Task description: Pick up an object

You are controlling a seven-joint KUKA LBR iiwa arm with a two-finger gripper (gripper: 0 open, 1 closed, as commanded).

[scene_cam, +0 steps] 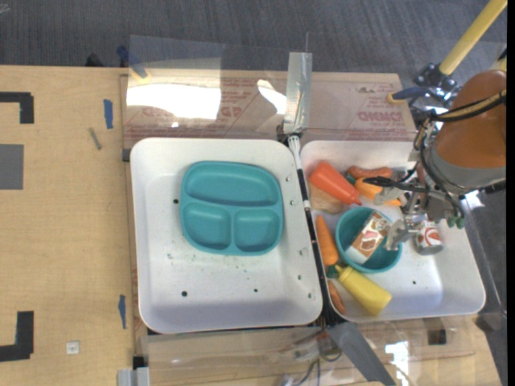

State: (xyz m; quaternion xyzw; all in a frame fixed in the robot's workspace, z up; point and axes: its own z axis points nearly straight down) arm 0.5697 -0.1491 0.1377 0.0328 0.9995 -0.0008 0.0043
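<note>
The claw point(406, 219) hangs low over the right bin point(463, 292), at the rim of the teal bowl point(354, 248) that holds a small printed carton point(368, 238); whether it is open or closed I cannot tell. To pick well, it should centre over one item, the carton or the orange bottle point(334, 183) just beside the bowl, and avoid straddling the rim.

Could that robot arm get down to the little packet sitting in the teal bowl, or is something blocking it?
Probably yes. The gripper hangs right beside the small printed packet, which lies uncovered in the round teal bowl. The orange bottle and yellow bottle lie outside the bowl.
</note>
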